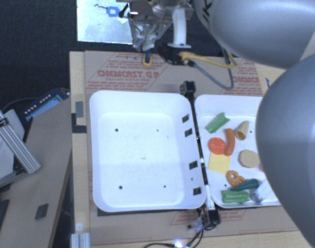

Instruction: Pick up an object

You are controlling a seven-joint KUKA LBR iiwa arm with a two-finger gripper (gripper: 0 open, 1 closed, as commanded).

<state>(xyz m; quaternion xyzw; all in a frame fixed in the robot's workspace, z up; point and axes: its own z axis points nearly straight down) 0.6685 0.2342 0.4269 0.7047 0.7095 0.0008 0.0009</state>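
Quick count: two white bins, a left bin (pixel 141 151) and a right bin (pixel 227 105). The right one has nine toy foods: two green pieces (pixel 217 122) (pixel 235 196), one red slice (pixel 216 145), one sausage (pixel 229 141), one cone (pixel 242 129), one yellow square (pixel 219 163), one tan bun (pixel 249 158), one pretzel (pixel 234 178), one dark green bit (pixel 246 185).

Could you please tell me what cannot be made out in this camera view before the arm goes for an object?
- Gripper: held high beyond the bins, blurred; whether it is open or shut cannot be told.
- Right bin: its right side is hidden behind the grey arm.
- Tan round piece: its right edge is covered by the arm.
- Small items by the dark green piece: too small to identify.
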